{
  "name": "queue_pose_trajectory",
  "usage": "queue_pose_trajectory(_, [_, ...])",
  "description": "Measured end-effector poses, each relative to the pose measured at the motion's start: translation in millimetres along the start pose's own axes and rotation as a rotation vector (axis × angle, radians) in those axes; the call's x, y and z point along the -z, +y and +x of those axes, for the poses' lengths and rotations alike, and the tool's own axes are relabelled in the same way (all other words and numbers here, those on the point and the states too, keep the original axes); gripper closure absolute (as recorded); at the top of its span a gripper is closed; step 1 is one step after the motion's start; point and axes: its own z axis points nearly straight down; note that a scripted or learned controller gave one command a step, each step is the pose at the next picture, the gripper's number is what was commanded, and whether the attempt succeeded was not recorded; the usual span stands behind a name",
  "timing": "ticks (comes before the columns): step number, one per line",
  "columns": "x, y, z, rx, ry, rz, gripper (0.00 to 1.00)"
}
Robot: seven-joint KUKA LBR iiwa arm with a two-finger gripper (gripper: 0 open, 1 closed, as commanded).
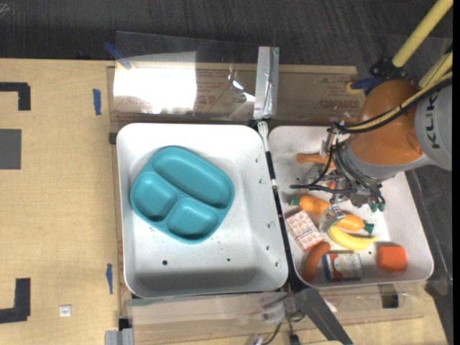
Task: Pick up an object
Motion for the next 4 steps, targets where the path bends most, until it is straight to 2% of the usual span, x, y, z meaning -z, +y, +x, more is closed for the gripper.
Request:
queue_pose_trajectory(1, [1, 7, 27, -0.04, 0.001, -0.001, 0.0])
queue_pose_trajectory(2, [2, 17, 71, -0.169, -0.002, 0.0, 0.0])
queue_pose_trajectory(3, [2, 17, 86, -0.238, -0.006, 0.003, 0.0])
queue_pose_trajectory(4, [15, 17, 82, -0.236, -0.018, 0.005, 1.0])
